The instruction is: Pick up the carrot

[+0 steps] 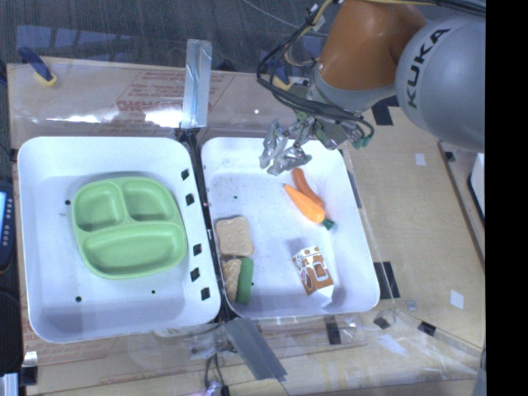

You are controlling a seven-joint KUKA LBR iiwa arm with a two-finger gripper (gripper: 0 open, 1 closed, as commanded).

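Gripper (283,157), jaw state unreadable, sits at the carrot (304,197) upper end; we see its axis running down-right.

The carrot (304,198) is bright orange with a small dark green tip at its lower end. The divided plate (128,227) is pale lime green. Both bins (49,304) are white, the right one speckled with a few dark dots. The bread slice (234,235) is tan-brown. The small carton (314,272) is white with brown and orange print. The gripper (280,157) is silvery metal below the arm's orange band (367,31).
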